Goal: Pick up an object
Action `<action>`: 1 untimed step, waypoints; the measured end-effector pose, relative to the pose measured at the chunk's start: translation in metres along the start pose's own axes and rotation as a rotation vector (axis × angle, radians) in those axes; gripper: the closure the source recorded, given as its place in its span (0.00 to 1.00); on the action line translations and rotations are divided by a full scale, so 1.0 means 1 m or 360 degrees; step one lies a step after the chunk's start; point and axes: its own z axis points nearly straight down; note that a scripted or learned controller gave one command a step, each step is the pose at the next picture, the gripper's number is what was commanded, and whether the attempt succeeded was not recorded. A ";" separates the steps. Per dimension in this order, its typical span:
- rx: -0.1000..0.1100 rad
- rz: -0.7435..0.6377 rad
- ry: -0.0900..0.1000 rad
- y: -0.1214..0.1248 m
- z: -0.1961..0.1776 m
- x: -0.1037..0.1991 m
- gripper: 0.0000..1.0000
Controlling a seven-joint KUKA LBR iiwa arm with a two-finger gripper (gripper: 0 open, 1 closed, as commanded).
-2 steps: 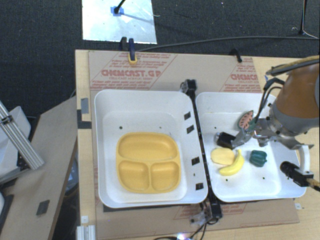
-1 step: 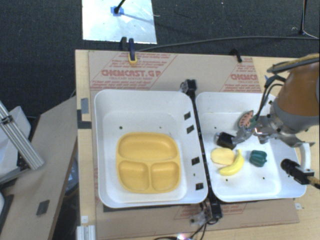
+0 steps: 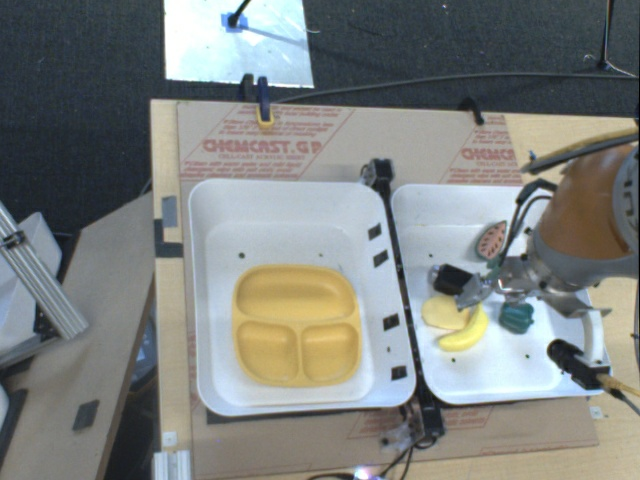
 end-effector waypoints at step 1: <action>-0.0012 0.0001 0.0001 0.002 0.048 0.000 0.00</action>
